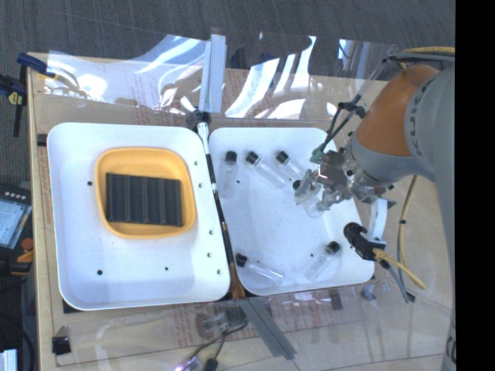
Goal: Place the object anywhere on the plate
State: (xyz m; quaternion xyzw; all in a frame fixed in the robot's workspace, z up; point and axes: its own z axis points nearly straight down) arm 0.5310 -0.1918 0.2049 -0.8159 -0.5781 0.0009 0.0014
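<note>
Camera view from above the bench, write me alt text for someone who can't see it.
A grey robot arm with an orange band reaches in from the right, its gripper low over the right white bin, among several small clear vials with black caps. The left white bin holds a yellow rounded plate with a dark ribbed centre.

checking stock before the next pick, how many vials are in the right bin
5 seen: three along the top, at left, middle and right; one at the bottom left; one at the bottom right. The pincer may hide another.
</note>
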